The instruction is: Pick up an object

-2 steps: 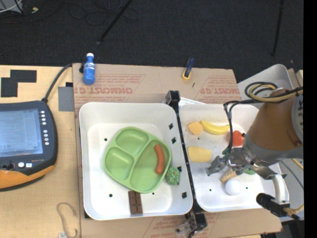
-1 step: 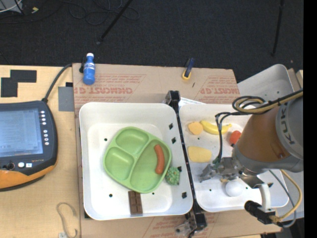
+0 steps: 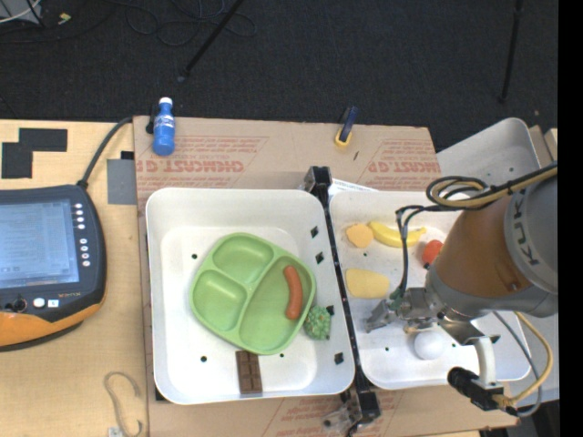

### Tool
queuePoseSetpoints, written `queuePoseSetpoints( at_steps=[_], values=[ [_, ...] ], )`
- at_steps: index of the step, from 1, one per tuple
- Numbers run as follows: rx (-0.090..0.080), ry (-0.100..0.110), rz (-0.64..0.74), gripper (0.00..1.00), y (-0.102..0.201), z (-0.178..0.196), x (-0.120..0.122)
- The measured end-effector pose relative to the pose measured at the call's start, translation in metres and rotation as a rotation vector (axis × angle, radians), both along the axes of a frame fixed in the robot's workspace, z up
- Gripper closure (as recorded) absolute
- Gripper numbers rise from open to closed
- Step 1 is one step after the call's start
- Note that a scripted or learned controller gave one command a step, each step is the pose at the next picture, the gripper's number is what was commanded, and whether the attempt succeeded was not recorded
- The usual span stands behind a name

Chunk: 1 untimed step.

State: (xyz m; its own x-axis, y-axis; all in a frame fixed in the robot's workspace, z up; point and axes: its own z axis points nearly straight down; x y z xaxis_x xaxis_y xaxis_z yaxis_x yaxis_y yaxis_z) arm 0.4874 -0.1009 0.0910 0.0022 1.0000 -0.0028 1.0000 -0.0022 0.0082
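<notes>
Step in hand: the approach, as I judge it; the two-finger gripper (image 3: pixel 381 317) hangs low over the right white bin (image 3: pixel 510 371), nothing between its fingers.
Pincer: slightly parted and bare.
Nearest target: the pale yellow wedge-shaped block (image 3: pixel 367 283), on the right bin's floor just above the fingertips.
Long axis: roughly left to right across the view, its narrower end toward the green divided plate (image 3: pixel 239 294) in the left white bin (image 3: pixel 173 244).
Also near: a white ball (image 3: pixel 428 343) beside the wrist; a yellow banana (image 3: pixel 395 236) further up.
Next move: probably shift up over the block, straddle its short sides, then close.
</notes>
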Motion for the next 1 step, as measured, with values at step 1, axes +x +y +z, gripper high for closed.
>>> queuePoseSetpoints(
  at_steps=[1],
  values=[
    [0.003,0.004,-0.009,1.00,-0.0011,0.0092,-0.0009]
  ],
)
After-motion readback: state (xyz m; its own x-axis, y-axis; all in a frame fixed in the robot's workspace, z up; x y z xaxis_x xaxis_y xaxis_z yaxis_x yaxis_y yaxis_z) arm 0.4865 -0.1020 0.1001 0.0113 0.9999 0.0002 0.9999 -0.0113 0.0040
